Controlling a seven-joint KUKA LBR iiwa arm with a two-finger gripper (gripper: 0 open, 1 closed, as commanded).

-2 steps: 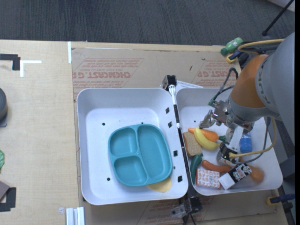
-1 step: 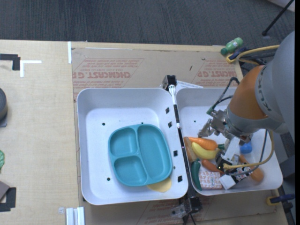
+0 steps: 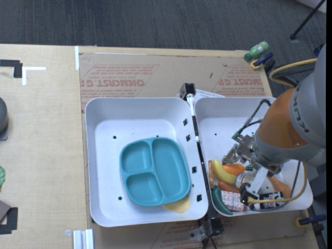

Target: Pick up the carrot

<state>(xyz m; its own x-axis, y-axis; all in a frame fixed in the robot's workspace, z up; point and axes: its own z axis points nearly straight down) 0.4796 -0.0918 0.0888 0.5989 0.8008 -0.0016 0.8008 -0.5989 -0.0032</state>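
Right bin (image 3: 218, 119): carrot (image 3: 234, 168), orange, short, beside banana (image 3: 224, 173); fingers (image 3: 248, 176) over it, state can't tell.

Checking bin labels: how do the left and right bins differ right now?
The left bin holds one big teal divided plate with a yellow piece peeking from under its near edge; much of its floor is bare. The right bin holds a pile of small toy food, including a banana and the carrot, crowded at its near end. The arm reaches into the right bin, not the left. Both are shallow and white.
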